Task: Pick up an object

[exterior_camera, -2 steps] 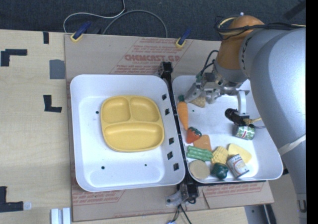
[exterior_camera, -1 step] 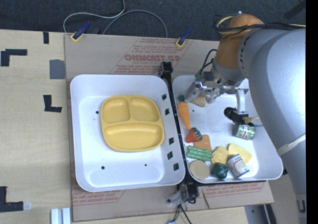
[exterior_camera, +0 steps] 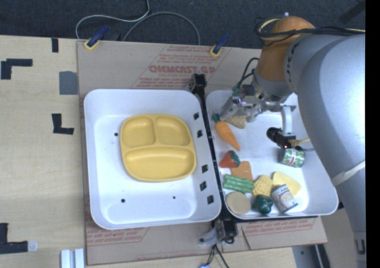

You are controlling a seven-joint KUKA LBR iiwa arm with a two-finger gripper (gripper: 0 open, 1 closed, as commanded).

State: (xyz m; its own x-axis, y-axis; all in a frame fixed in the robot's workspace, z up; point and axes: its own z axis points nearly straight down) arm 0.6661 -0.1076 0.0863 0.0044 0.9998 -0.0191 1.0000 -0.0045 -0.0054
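My gripper (exterior_camera: 236,111) is low in the far left corner of the right bin (exterior_camera: 323,186), reaching in from the right. Right under its tip lies a small beige thing (exterior_camera: 238,122), touching or nearly touching it. An orange carrot (exterior_camera: 228,134) lies just in front of the gripper, along the bin's left wall. A green can (exterior_camera: 292,157) lies on its side further right. I see nothing lifted off the bin floor.
Near the right bin's front lie a red piece (exterior_camera: 229,158), an orange piece (exterior_camera: 242,170), a green cucumber (exterior_camera: 237,183), corn (exterior_camera: 262,185), a yellow wedge (exterior_camera: 287,180), a small tin (exterior_camera: 286,197), a dark green piece (exterior_camera: 262,204) and a beige disc (exterior_camera: 237,203). The left bin (exterior_camera: 101,142) holds a yellow divided plate (exterior_camera: 158,147).
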